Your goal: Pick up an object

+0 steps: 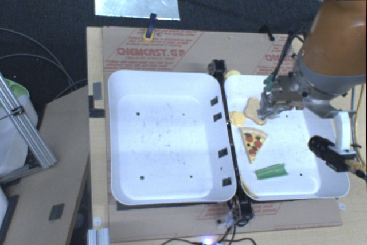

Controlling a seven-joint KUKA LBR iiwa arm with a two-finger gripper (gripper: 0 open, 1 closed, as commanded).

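Reaching into the right-hand bin from the right, the gripper sits low over a tan toy food piece near the divider, so the grasp step looks to be in hand. Whether anything is pinched cannot be told from above. Next the arm must lift straight up, clear of the pizza slice and green pepper piece.

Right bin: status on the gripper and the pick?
Gripper low in right bin, at tan food piece; no hold confirmed. Pizza slice and green piece lie apart, nearer the camera. Nothing blocking.
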